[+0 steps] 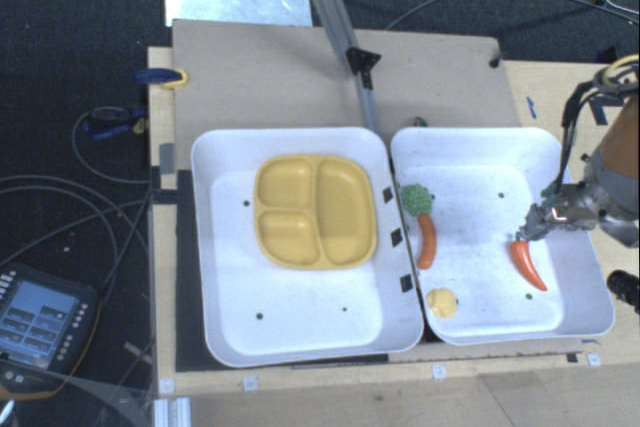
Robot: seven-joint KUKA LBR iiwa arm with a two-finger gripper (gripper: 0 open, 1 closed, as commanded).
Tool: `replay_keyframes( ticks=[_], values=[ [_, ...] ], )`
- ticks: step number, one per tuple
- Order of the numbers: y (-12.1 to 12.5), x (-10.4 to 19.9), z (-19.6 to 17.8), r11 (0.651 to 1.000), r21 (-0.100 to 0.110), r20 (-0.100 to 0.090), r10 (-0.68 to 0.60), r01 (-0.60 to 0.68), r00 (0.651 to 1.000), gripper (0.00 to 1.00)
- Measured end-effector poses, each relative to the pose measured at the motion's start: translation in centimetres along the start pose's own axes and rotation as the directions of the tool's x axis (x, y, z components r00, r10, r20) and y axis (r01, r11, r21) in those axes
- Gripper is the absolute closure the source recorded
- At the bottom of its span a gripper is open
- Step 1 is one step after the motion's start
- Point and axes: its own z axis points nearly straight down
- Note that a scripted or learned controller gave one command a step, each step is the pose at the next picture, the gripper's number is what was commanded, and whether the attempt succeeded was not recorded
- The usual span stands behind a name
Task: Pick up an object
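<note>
From above, the gripper (537,223) hangs in the right bin (480,150) directly over the top end of the red pepper (527,264), which lies by the bin's right wall, its long axis running down and slightly right from the fingertips. Whether anything is clamped I cannot tell (too small). The carrot (426,237) lies well apart, leftward.
</note>
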Motion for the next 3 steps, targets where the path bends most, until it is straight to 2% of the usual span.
replay_keyframes(
  ticks=[1,2,3],
  values=[
    [0.1,0.0,-1.1,1.0,0.005,-0.002,0.0,0.0,1.0,1.0],
    [1.2,5.3,-2.5,1.0,0.004,-0.005,-0.005,0.005,1.0,1.0],
    [1.9,9.8,-2.3,1.0,0.006,-0.005,-0.005,0.005,1.0,1.0]
  ],
)
